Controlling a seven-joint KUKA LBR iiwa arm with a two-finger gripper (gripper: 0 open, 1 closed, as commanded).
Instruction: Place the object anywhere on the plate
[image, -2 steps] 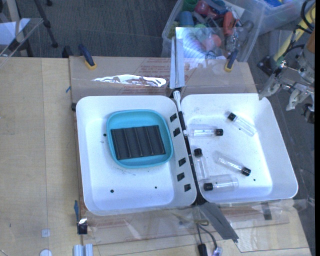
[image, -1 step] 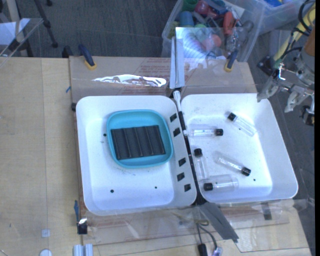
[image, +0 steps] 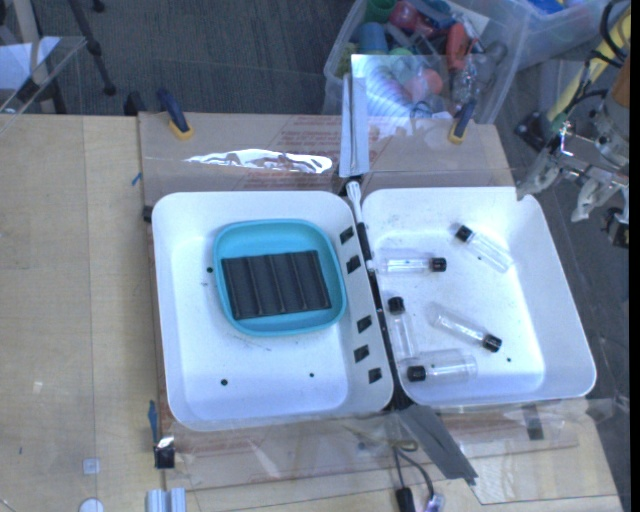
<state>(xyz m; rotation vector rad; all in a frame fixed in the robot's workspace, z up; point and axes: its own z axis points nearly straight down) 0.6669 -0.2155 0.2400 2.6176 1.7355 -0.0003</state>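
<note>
Vials, five small clear plastic tubes with black caps, lie scattered in the right white bin (image: 560, 330): one near the back (image: 480, 246), one by the divider (image: 412, 265), one standing lengthwise along the divider (image: 399, 325), one toward the front right (image: 466, 331), and one at the front (image: 440, 371). We take one of these as the object to move. The target, a shallow teal plastic plate (image: 228, 252) with a dark ribbed insert (image: 275, 284), sits in the left white bin (image: 185, 360), apart from every vial.

We see the gripper (image: 585, 185) at the far right, beyond the right bin's back corner and well away from the vials; it carries nothing we can see, and we cannot tell how it is set, since the metal parts blur together there.

We judge the task not yet begun. Risks from here: the tubes are round and smooth, so they may roll or squirt out of a pinch; the two by the divider lie near the wall, which could block one side of a grasp; clear plastic on white gives poor contrast for aiming. On release, a tube could roll along the ribs and off the low rim of the plate.

We read no brand, label or writing anywhere; the small black squares (image: 358, 296) along the divider carry no legible text
</note>
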